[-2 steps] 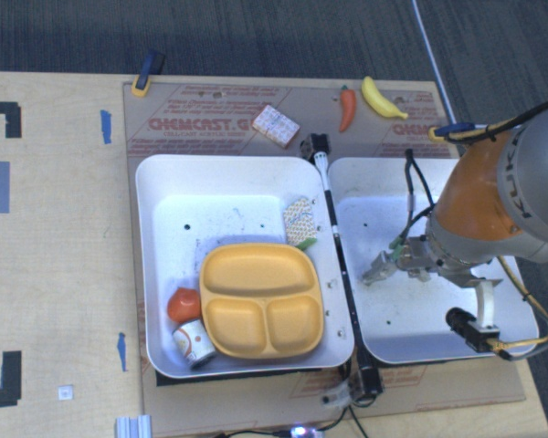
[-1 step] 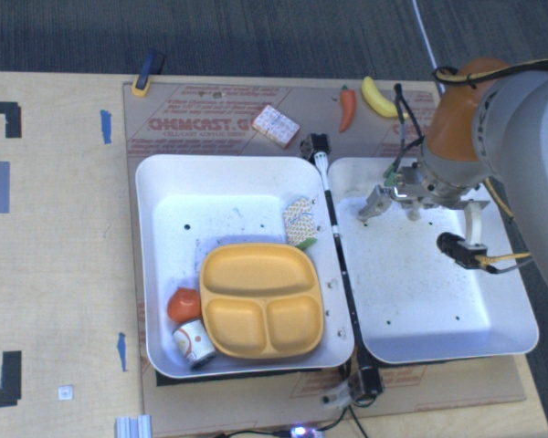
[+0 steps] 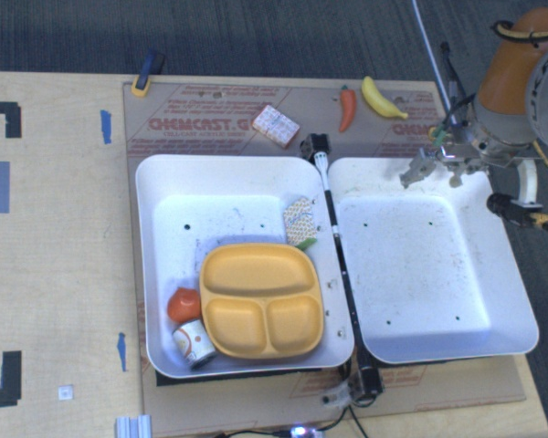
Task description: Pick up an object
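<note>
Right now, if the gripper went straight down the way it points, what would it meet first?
Probably the bare floor of the right shallow white bin near its top edge; the gripper hangs over that corner, though depth is unclear from this slant.

One fixed camera looks down at a slant from above the table, both white bins mid-frame, arm entering at two o'clock
</note>
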Available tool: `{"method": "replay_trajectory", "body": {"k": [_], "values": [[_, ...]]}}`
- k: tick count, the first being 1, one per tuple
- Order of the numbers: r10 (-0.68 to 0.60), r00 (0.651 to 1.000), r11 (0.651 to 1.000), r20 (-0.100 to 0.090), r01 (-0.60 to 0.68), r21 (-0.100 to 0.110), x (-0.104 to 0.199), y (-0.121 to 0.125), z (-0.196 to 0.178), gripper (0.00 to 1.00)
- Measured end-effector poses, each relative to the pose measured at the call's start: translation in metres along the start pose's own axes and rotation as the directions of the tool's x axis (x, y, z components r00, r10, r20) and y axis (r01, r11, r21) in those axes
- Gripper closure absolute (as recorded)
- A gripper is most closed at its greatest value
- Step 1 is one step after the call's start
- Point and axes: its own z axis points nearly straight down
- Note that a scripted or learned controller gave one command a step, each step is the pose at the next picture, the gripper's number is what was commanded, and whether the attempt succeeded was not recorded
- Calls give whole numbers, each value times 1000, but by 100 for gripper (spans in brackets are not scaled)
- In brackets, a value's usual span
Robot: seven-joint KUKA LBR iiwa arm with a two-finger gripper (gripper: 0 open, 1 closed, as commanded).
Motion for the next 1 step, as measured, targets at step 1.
{"method": "replay_trajectory", "body": {"k": [1], "values": [[-2,1000,1000,-2,2,2,25,0,65,0]]}}
